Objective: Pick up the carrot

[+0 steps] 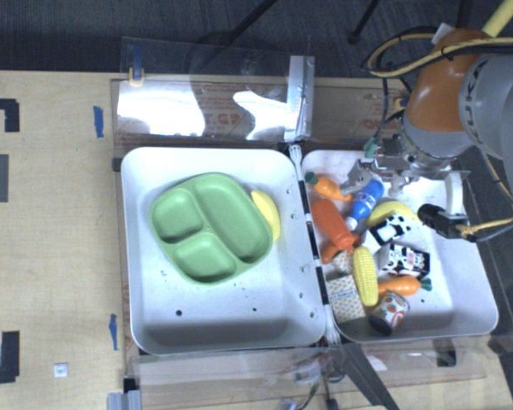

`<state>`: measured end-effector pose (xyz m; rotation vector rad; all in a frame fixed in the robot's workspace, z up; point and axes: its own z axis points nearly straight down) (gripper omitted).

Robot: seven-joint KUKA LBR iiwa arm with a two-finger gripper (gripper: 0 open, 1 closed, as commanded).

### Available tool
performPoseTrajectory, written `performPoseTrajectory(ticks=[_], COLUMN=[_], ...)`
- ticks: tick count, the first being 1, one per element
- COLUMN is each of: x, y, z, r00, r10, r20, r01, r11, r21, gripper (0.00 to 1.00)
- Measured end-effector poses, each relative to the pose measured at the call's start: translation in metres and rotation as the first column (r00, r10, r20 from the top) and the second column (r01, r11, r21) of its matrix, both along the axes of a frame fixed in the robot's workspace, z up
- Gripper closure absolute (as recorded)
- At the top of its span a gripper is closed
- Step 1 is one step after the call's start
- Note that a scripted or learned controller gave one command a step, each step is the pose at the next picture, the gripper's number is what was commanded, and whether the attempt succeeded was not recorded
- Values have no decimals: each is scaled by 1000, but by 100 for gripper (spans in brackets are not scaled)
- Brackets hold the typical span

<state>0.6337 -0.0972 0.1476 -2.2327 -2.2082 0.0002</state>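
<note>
A small orange carrot (328,187) with a green stub lies at the back left of the right bin (470,293), close to the divider. Just in front of it lies a longer, thicker orange piece (333,224). My gripper (380,169) hangs over the back of the right bin, to the right of the carrot and just above a blue bottle (364,202). Nothing is visibly held. The grey arm with its orange band (440,101) reaches in from the upper right.
The right bin also holds a yellow banana (388,213), a black-and-white cow toy (403,259), a corn cob (365,274), another orange piece (400,286) and a small can (389,313). A green divided plate (211,226) and a yellow item (268,213) sit in the left bin (145,314).
</note>
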Motion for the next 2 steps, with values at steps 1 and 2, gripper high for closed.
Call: performPoseTrajectory(ticks=[1, 2], x=[20, 34], y=[-1, -63], z=[-32, -11], r00=[999, 998], r10=[35, 56], r20=[4, 5], r01=[-35, -56], r11=[999, 998], r21=[-2, -3], gripper=[0, 0])
